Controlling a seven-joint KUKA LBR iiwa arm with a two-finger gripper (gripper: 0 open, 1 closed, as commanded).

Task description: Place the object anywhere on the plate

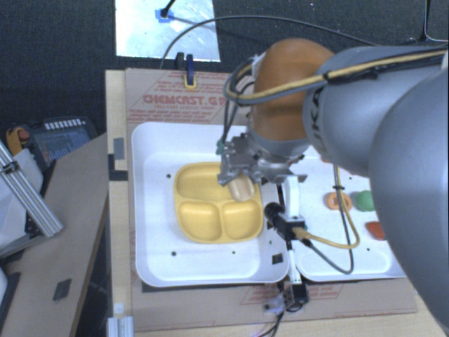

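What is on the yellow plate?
A small tan object sits at the plate's right edge, under the hand. The arm covers whatever lies beyond that edge.

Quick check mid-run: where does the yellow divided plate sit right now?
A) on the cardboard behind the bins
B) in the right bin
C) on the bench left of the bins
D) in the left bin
D: the yellow divided plate lies inside the left bin, with the gripper over its right edge.
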